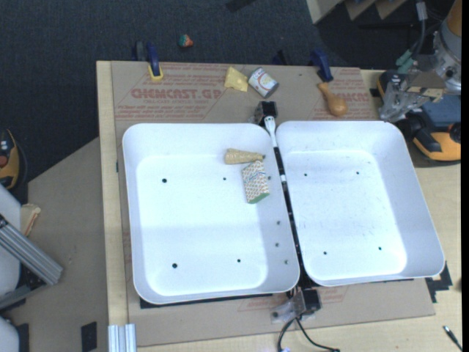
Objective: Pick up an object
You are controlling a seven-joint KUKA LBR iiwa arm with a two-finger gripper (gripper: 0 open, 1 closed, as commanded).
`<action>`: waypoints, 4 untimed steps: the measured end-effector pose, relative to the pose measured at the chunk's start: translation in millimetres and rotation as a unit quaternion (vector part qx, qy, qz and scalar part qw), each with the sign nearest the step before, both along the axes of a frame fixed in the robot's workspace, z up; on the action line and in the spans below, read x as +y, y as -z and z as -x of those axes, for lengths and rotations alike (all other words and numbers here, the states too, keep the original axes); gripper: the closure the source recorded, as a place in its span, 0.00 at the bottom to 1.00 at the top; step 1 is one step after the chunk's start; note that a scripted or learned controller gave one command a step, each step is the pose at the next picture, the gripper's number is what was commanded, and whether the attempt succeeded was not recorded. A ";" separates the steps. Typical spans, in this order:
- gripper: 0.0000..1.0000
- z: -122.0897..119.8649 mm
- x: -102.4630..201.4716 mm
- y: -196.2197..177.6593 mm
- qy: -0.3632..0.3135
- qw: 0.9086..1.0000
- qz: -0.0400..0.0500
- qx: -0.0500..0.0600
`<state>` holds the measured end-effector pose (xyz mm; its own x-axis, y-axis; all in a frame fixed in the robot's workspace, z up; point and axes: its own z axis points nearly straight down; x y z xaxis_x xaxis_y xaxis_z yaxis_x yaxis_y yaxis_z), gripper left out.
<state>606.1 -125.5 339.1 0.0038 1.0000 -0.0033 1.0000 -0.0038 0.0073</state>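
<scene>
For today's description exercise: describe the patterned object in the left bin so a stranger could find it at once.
Start at the left white bin and look toward its upper right area. The patterned packet lies flat there, just below a plain tan cone-shaped piece. Its green-and-white checked print sets it apart.

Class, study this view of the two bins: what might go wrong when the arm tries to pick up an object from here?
1. The tan cone-shaped piece and the patterned block in the left bin lie almost touching, so a grasp aimed at one may nudge the other or catch both.
2. Both lie close to the left bin's inner wall, so the gripper, up at the right, may clip it.
</scene>
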 end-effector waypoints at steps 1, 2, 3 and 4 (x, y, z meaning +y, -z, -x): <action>1.00 -23.4 73.5 85.2 -0.005 1.000 -0.004 0.008; 1.00 -9.6 52.1 8.6 -0.001 1.000 0.000 -0.001; 1.00 45.8 40.8 -57.3 -0.001 1.000 -0.001 -0.001; 1.00 92.9 52.1 27.9 -0.001 1.000 -0.003 0.009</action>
<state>513.2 -73.4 311.2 0.0013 1.0000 0.0021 0.9999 -0.0013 -0.0114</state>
